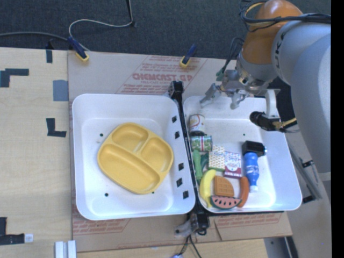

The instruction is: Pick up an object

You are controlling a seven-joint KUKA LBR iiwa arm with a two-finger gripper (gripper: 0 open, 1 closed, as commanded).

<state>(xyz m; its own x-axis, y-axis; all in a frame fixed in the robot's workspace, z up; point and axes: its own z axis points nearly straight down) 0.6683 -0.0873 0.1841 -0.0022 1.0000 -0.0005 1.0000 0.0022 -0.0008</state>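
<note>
Objects: toy food and small packs clustered at the 6 o'clock end of the right bin, among them a banana, a watermelon slice, a blue bottle and a green can.
Gripper: fingers spread apart, nothing between them, hovering over the right bin's 12 o'clock rim.
Left bin: holds a yellow divided plate at its centre.
Arm: enters from 3 o'clock.

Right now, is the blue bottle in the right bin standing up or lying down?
Lying down. The blue bottle rests lengthwise on the floor of the right bin, its white cap pointing toward the near edge.
</note>
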